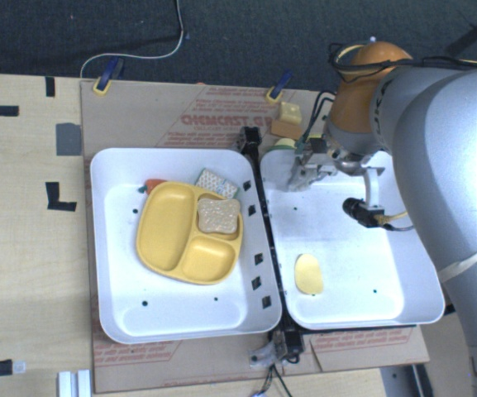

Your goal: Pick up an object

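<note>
1. Left bin (114,304): a yellow divided plate (172,238) is held in it, with a speckled beige sponge-like block (219,215) lying in the plate's far-right compartment. A patterned flat piece (215,181) is seen just beyond the plate, and an orange-red scrap (155,184) at the plate's far-left edge.
2. Right bin (387,304): a pale yellow oval object (308,274) is found near the front left, well apart from the arm.
3. Beyond the right bin's far-left corner: a tan block (288,119) and a pale green rounded item (283,144), partly hidden.
4. Gripper (308,170): located low at the far-left corner of the right bin. Whether the jaws are open or closed cannot be told; nothing is seen between them.
5. Candidate task object: judged to be the yellow oval, as the only loose piece in the right bin.
6. Risks, judged: a closure on bare bin floor if the descent is made at the present corner; contact with the bin wall or central divider (259,222); the flat oval slipping from a shallow pinch.
</note>
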